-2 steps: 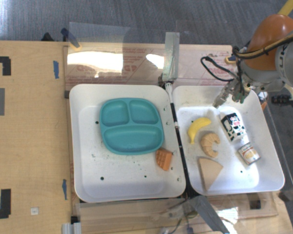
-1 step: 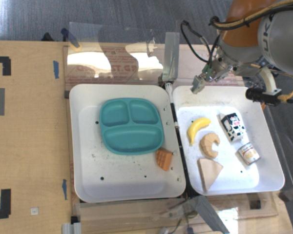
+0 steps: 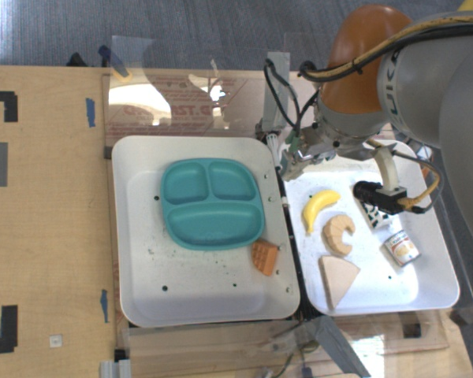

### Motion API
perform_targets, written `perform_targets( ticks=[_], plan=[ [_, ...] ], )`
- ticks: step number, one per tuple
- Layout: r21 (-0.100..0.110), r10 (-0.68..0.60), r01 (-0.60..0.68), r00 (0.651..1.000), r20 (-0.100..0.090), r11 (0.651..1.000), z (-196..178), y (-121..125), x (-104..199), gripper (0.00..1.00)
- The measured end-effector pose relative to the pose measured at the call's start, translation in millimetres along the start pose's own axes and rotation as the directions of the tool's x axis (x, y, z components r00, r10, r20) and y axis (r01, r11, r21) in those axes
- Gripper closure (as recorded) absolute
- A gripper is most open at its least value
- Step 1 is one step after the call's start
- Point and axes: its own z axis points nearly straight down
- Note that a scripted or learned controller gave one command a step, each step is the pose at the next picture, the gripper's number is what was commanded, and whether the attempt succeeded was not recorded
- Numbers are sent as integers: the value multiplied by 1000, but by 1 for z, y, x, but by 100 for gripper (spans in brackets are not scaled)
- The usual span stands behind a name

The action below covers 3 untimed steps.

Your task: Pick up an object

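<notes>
My gripper (image 3: 298, 153) hangs over the far left corner of the right bin (image 3: 437, 290), close to the wall between the two bins. Below it in that bin lie a yellow banana (image 3: 319, 208), a tan croissant-shaped piece (image 3: 339, 234) and a pale wedge (image 3: 339, 279). A small can (image 3: 400, 247) and a black-and-white object (image 3: 378, 199) lie further right, partly under the arm. The banana is a short way in front of the gripper, apart from it.
The left bin (image 3: 134, 290) holds a teal divided plate (image 3: 213, 203) and an orange waffle-like piece (image 3: 264, 257) at the plate's near right corner. The grey arm with its orange band (image 3: 370, 46) and cables covers the far right. A clear sheet (image 3: 165, 105) lies behind the left bin.
</notes>
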Motion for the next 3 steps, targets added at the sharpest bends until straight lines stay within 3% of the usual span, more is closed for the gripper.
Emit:
perform_targets(
  ticks=[1, 2, 3],
  plan=[
    [-1, -446, 446, 895, 1, 895, 24, -34, 80, 100],
    [-7, -198, 198, 980, 3, 980, -14, -31, 145, 100],
    [-3, 96, -96, 995, 1, 995, -11, -28, 209, 100]
  ],
)
